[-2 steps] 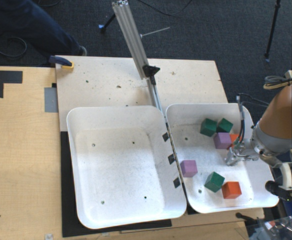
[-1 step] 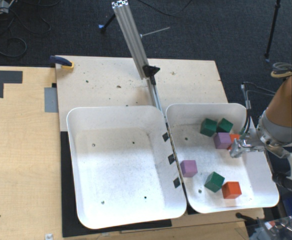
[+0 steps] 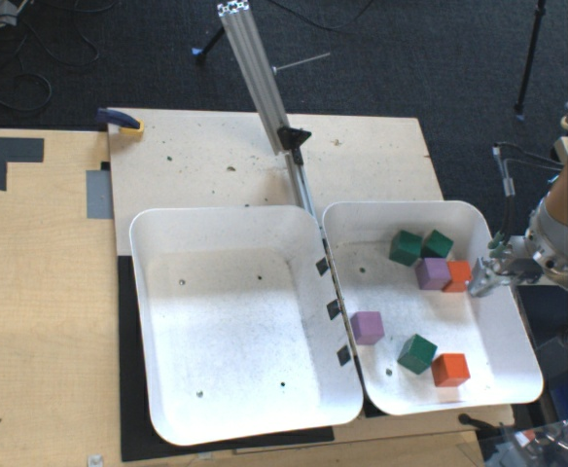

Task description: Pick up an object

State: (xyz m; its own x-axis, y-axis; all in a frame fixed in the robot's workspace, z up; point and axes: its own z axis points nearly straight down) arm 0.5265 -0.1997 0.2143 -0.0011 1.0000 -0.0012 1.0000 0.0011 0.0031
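progress looks slight: nothing in this view is lifted, and every block sits on the floor of the right bin [image 3: 479,224], in the right half of the frame. the pincer [image 3: 480,282] hangs at that bin's right wall, at the middle right of the frame, low and just beside an orange block [image 3: 458,275]. whether its tips are apart or together i cannot tell; they blur into the bin wall and the block edge, and no block can be seen between them. so the grasp, as i judge it, is not yet made, and closing, lifting and clearing the bin are all left to do.

the likeliest target is that orange block, since it lies nearest the pincer. it is a small cube, bright orange, mostly hidden behind a purple block [image 3: 432,273] that touches it on the left. two green blocks [image 3: 407,247] [image 3: 438,243] sit close above them, toward the upper part of the bin. lower down lie another purple block [image 3: 367,327] near the divider, a tilted green block [image 3: 417,353], and a second orange block [image 3: 450,369] just beside it at the lower right. the left bin [image 3: 148,261] fills the middle of the frame on the pale worktop [image 3: 196,154].
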